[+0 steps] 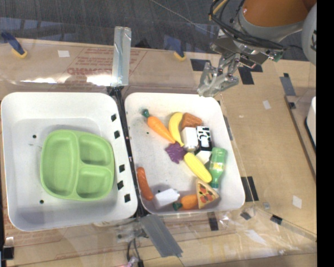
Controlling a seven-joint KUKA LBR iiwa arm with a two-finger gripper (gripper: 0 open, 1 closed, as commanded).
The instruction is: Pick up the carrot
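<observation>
Above the far right corner of the right bin, our gripper hung over the rim, well apart from anything it might grasp. We could make out two fingers spread slightly, with nothing between them, so we judged the jaws apart and empty. We took that station to be a waiting or approach pose, since it kept the arm off the crowded toys.

The carrot lay in the far left part of that bin, slanting with its green top toward the far wall and its tip pointing at the purple toy. It sat near the banana but with bare floor on its left side, which we thought gave the fingers room to straddle it across its narrow width. A second orange piece with a green end rested near the front wall beside the pizza slice, and an orange sausage-like toy lay by the left wall; we judged either could be mistaken for the target.

The left bin carried a green divided plate, likely left clear of the picking.
</observation>
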